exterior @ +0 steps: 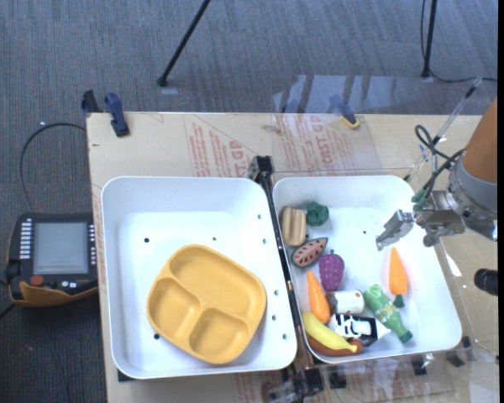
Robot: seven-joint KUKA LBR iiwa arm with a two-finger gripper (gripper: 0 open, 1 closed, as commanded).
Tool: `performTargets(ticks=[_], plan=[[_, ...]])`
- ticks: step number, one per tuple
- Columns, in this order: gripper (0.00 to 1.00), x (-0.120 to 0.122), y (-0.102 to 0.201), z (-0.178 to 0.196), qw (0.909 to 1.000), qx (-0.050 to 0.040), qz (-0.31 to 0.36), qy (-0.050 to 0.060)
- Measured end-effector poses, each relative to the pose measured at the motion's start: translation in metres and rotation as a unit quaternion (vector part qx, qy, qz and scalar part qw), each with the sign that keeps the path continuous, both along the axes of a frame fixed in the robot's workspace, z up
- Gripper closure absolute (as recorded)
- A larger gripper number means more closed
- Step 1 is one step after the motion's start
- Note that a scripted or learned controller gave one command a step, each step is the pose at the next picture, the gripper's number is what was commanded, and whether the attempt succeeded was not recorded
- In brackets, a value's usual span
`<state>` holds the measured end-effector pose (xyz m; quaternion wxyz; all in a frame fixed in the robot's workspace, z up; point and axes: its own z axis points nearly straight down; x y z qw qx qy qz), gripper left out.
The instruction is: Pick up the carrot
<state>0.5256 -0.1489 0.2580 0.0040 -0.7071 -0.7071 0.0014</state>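
Spanning most of the view, a brown worktop (193,141) is seen carrying two shallow white bins side by side, and places below are given relative to the right bin (365,193). Just to its left, touching along a dark centre seam, lies the left bin (122,225), in which a yellow divided plate (206,305) is set. From beyond the right bin's right rim the grey arm (479,187) reaches in, an orange band visible at the view's edge, and its tool (396,229) is held above the bin's upper right part; nothing is seen between its fingers, and whether they are spread or closed cannot be told. Two orange carrots are present: one carrot (397,272) lies in the bin's right half, just below the tool and apart from it, and a second carrot (317,296) lies near the bin's centre, beside a purple grape bunch (331,269). Along the bin's near wall a banana (326,334), a green bottle (388,311) and a black-and-white object (353,326) are clustered. Near its left wall a wooden-looking block (293,223), a dark green vegetable (317,214) and a seeded slice (309,251) are seen. Well left of both bins, off the worktop, a handheld control pendant (57,254) rests on the floor.
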Motion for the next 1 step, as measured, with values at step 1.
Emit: performTargets(ticks=[1], plan=[[0.00,0.0207,-0.0218,-0.1253,0.9969,0.0008,-0.078,0.006]])
